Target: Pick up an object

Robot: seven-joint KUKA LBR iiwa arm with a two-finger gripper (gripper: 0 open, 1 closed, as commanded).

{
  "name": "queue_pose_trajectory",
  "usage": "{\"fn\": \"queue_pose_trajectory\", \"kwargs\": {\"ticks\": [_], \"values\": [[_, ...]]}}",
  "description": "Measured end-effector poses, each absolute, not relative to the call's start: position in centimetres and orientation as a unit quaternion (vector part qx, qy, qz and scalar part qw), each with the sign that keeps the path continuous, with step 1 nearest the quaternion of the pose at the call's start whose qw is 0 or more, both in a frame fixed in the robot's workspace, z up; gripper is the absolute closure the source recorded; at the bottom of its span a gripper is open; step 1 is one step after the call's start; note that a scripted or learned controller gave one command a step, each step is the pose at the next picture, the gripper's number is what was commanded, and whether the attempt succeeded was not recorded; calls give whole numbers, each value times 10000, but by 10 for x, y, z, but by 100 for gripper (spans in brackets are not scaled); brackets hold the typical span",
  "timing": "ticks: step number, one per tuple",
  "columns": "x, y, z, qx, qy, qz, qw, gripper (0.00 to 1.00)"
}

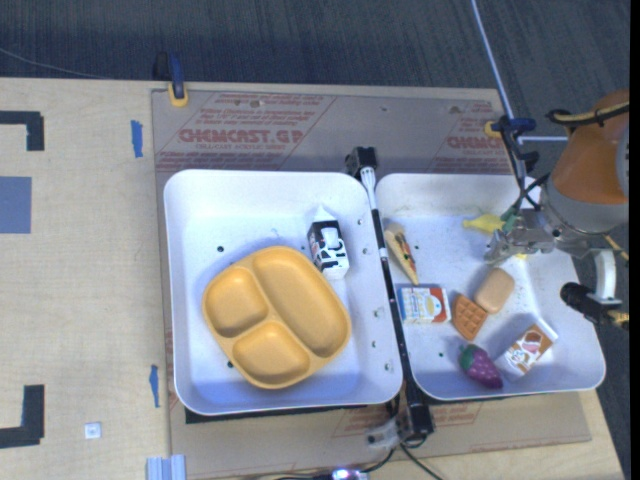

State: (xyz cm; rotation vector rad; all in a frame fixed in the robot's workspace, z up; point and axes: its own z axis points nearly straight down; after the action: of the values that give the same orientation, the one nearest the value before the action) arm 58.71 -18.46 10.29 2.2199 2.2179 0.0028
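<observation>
My gripper (510, 238) hangs over the right bin (580, 373), near its back right part. It sits just right of a yellow banana-like piece (480, 224) and above a tan bread roll (494, 290). I see nothing held in it. Beside the roll lie an orange waffle (469, 316), purple grapes (481, 365), a small orange and white carton (528, 349), a flat white and red packet (422, 304) and a hot dog (401, 253) by the bin's left wall.
The left bin (190, 228) holds a yellow divided plate (275, 315) and a black and white carton (328, 246) at its right side. The arm's orange band (590, 163) and cables stand over the right bin's far right edge.
</observation>
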Motion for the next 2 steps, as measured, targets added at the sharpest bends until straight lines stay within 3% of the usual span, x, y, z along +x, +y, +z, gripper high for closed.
{"fn": "queue_pose_trajectory", "kwargs": {"ticks": [1,2], "values": [[522,-186,124,7074,7068,-1,-7,100],[481,-170,167,7073,7069,1,-8,100]]}}
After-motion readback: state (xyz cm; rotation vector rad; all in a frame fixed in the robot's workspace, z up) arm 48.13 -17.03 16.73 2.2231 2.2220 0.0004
